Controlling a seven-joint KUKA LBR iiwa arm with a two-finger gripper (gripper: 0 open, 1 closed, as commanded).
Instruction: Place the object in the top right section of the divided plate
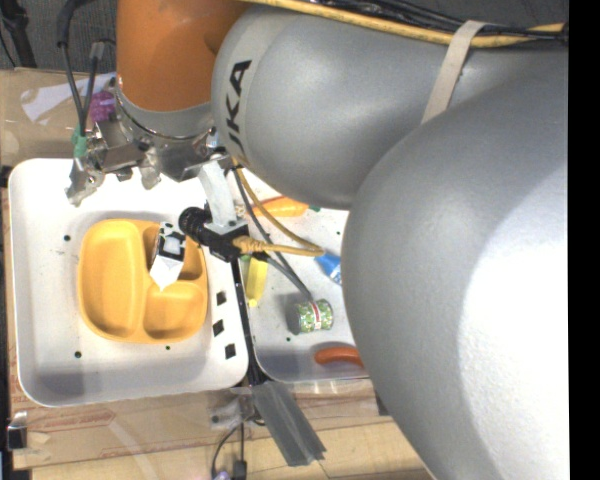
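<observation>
The counter is pale wood, its bare top showing along the near edge and at the far left corner, with dark carpeted floor beyond it. Two shallow white bins sit on it side by side, touching along a dark seam, with a grey metal bracket lying on the wood just below that seam. The left bin holds one yellow divided plate, with a large section on its left and two smaller ones on its right. The right bin is mostly hidden under the arm, whose grey bulk and orange band hang over it. In the strip of it that I can see there are five loose things: an orange piece at the far end, a yellow piece by the seam, a small blue piece, a green-and-white patterned cylinder on its side, and an orange-red piece nearest me. The gripper reaches down over the plate's upper right section, close to the ridge between the sections. A small white and black shape sits at its tip; I cannot tell whether that is the task's object or part of the tool, nor whether the gripper is closed or spread.
</observation>
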